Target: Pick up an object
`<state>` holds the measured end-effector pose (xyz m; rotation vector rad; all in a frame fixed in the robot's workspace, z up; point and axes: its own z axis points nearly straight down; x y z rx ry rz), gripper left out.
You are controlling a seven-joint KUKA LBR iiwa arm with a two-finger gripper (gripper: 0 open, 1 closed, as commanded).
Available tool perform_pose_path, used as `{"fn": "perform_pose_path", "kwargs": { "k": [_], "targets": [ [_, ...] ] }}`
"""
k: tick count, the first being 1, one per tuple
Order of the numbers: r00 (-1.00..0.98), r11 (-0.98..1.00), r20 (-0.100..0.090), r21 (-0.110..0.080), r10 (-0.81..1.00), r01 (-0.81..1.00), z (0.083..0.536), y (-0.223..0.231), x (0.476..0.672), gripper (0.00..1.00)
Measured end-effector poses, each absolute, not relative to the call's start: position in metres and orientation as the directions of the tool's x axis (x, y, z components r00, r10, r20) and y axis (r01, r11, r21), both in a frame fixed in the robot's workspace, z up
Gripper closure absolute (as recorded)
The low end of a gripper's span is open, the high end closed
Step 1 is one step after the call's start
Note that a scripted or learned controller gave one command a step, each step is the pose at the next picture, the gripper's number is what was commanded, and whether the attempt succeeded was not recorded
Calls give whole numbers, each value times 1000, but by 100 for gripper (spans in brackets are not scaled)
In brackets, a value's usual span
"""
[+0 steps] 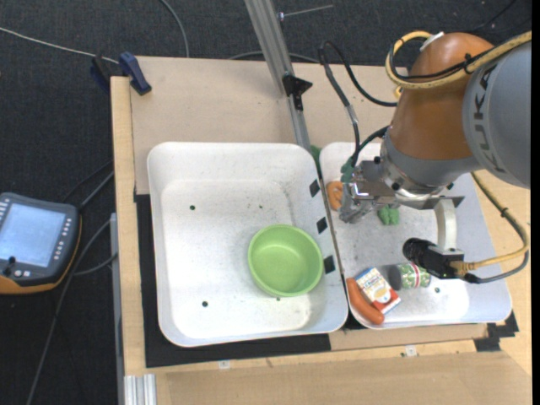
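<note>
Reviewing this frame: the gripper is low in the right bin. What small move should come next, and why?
Probably a short straight descent, then close. The gripper hangs over the right bin's upper-left corner, beside an orange object and a small green piece; nothing shows between its fingers. Which one it targets is unclear.

It was a robotics lab: beside the KUKA arm (472,99) stood a wooden bench (211,99) bearing two white bins (169,167), loose cables (101,7) trailed over dark carpet, and a teach pendant (34,239) lay far left.
</note>
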<state>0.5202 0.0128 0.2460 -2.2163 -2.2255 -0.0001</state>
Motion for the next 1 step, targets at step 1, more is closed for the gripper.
{"fn": "perform_pose_path", "kwargs": {
  "k": [1],
  "targets": [
    [-4,4,1,0,1000,1000,250,58,511,100]
  ]
}}
